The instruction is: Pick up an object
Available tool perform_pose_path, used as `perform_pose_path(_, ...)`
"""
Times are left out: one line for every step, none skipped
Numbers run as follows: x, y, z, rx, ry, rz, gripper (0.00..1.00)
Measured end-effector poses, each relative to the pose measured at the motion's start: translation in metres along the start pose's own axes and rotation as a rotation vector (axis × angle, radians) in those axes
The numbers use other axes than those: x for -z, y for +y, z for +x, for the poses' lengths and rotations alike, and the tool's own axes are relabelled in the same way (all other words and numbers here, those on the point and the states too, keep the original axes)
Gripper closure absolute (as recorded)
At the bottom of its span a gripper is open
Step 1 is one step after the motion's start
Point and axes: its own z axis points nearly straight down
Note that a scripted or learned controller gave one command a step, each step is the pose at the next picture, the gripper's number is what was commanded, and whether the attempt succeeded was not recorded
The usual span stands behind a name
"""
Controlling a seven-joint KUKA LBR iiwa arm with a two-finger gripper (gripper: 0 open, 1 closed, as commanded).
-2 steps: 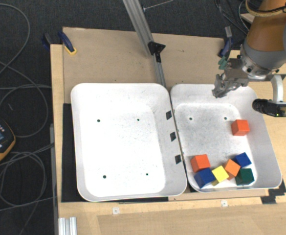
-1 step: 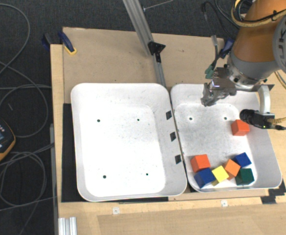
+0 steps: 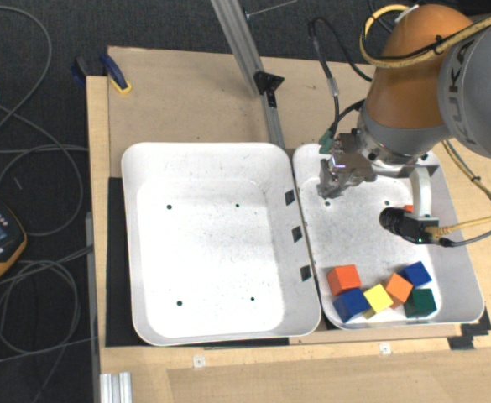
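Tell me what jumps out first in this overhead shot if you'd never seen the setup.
The big orange and grey arm reaching in from the right, its end effector poised over the far end of the right bin. Next, the cluster of coloured blocks huddled in that bin's near corner: orange, blue, yellow and green. The left bin beside it draws little notice, showing just a few dark specks.
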Motion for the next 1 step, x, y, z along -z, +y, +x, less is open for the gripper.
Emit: perform_pose_path(-0.0116, -0.0211, 0.0507, -0.001, 0.0, 0.001, 1.0)
